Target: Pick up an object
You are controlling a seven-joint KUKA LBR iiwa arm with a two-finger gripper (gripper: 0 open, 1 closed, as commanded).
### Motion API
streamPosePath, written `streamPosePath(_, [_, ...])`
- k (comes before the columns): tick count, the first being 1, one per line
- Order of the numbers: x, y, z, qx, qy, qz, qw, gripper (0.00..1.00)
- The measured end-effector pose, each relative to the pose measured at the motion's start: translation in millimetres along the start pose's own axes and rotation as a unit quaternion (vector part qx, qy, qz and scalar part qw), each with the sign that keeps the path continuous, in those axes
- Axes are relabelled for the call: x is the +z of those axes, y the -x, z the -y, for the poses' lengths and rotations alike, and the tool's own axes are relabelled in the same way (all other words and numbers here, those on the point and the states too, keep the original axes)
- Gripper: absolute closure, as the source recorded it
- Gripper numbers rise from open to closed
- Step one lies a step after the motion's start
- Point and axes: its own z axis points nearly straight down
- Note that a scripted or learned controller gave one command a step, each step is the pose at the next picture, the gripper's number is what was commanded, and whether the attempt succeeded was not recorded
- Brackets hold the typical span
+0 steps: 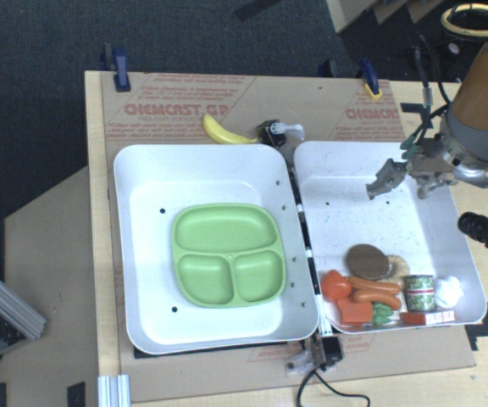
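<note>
Toys (388, 299) crowd the right bin's (346, 193) near corner.
We see our gripper (403, 179) hovering above it, fingers spread, empty; dark carpet (100, 15) surrounds the bench (185, 100).

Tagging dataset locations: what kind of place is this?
Likely a robotics lab test bench, not a kitchen: two white bins on a clamped board, toy food piled in the right one, and the arm's tool above it.

Divided plate (227, 254) in left bin (142, 185); food items (379, 291) seemingly heaped in right bin's (337, 168) near corner.
</note>
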Motion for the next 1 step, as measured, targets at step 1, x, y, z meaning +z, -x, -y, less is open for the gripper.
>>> streamPosePath(1, [67.1,-20.1,52.7,0.000,-0.006,-0.002,1.0000,0.00])
